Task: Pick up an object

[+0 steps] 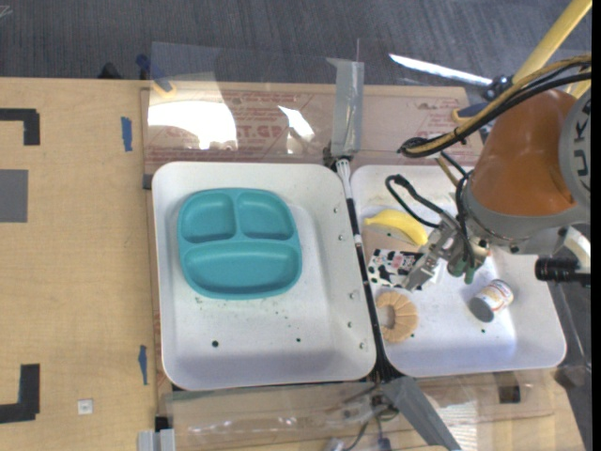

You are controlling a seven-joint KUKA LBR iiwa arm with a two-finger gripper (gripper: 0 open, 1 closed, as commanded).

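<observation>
Two white bins sat side by side on the bench. The left bin [188,346] held a teal tray [240,242], with bare floor along its near side. In the right bin [526,346], the gripper [434,263] hung over a black-and-white card [390,266]; whether it was spread or closed could not be told. A banana [396,225] lay beside it, long axis running from the divider toward the arm. A tan ring [397,314] lay near the front left, a small can [491,299] on its side to the right, well apart.
</observation>
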